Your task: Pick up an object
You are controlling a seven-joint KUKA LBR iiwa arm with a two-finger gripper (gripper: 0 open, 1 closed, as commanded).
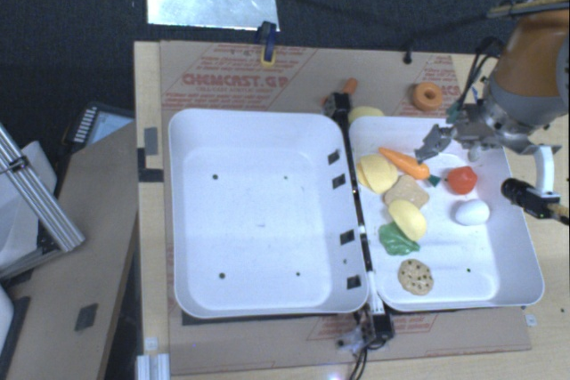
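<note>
Camera view: hand above carrot.

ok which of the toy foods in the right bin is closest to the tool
The orange carrot, lying just below the tool. The red tomato, white egg and cookie sit farther off.

The arm is cut off by the frame's right edge. A pale yellow item at upper centre is half hidden behind the right bin's rim. The green piece lies partly under a yellow one
</note>
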